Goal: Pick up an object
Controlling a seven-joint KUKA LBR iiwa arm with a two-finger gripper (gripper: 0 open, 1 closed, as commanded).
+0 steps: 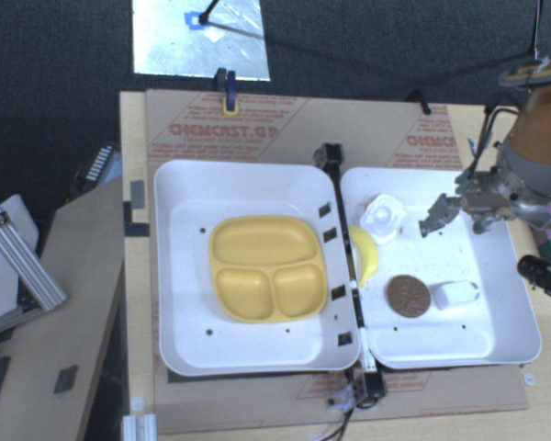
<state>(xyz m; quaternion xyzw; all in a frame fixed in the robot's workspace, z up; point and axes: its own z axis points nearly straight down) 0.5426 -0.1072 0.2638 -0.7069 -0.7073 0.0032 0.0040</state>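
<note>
Brown disc [409,296] lies apart from the pincer [438,217] above the right bin [514,333].

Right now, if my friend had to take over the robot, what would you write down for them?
Gripper: hovering over the upper part of the right bin, nothing between its jaws that I can see.
In the right bin: white cap-like piece at upper left, yellow banana-like object against the left wall, brown round disc low in the middle, small white object beside the disc.
In the left bin: yellow divided plate.
Done: nothing picked up.
Left: choose an object, lower, grasp, lift.
</note>
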